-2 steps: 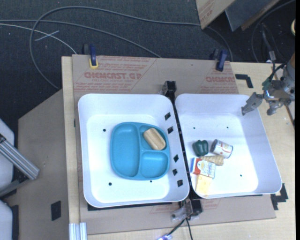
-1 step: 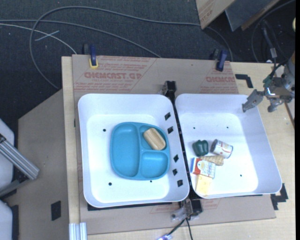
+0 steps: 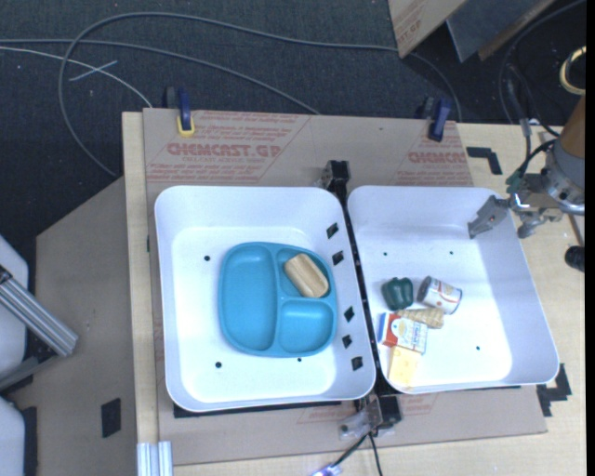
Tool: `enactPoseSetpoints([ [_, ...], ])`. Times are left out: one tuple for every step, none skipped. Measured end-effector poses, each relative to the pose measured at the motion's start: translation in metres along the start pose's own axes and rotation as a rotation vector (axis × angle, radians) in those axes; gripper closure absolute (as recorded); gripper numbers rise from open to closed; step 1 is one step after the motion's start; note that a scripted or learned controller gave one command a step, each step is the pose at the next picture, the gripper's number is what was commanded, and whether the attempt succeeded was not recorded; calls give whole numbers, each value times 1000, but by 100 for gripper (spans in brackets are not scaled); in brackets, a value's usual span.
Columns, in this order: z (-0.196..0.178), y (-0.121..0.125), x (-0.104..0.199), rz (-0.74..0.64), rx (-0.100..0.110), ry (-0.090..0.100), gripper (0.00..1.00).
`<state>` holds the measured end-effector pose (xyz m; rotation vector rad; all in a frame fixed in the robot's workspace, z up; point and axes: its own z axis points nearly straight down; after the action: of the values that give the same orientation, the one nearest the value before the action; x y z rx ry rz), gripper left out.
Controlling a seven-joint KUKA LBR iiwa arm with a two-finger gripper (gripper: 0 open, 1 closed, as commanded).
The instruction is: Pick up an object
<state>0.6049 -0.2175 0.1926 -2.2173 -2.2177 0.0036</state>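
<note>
While the arm (image 3: 569, 139) reaches in from the right, I see its fingers (image 3: 507, 216) over the far right edge of the right bin (image 3: 521, 307), holding nothing; I cannot tell whether they are spread. Near that bin's left side lie a green pepper (image 3: 398, 293), a small can (image 3: 440, 295), and a yellow packet (image 3: 404, 364). Across in the left bin (image 3: 186, 372), a blue divided plate (image 3: 251, 297) carries a bread roll (image 3: 306, 275).

floor: dark carpet (image 3: 279, 46) | loose cables (image 3: 112, 65) | bench: pale wood (image 3: 84, 270) | cardboard box (image 3: 423, 20) at top
</note>
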Motion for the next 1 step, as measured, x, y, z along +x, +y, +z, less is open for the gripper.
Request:
enactPoseSetpoints([
  [63,2,-1,0,2,1,0],
])
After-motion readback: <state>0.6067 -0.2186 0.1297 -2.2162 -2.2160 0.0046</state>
